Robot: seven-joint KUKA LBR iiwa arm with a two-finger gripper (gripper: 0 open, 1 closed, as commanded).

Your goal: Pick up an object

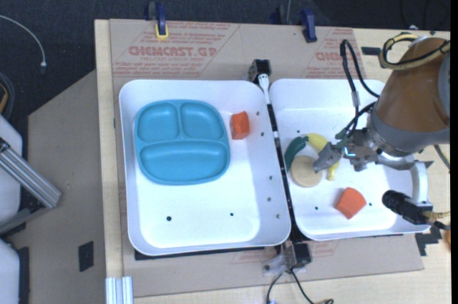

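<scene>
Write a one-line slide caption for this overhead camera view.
Robot claw reaches among toys in the right bin; a blue tray sits in the left bin.

In the right bin [372,227] a tan round piece [305,173] lies touching a green curved piece [294,149] and a yellow piece [315,143]. An orange block [350,202] lies near them. A smaller orange block [240,125] sits in the left bin [207,224], beside the blue divided plate [182,140].

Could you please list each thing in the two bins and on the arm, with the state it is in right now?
Blue three-compartment plastic tray: lying flat in the left bin, compartments bare.
Small orange block: resting beside the tray's right edge.
Green curved piece: lying in the right bin.
Yellow piece: beside it.
Tan round disc: flat, under the gripper.
Orange-red wedge: resting apart, untouched.
</scene>
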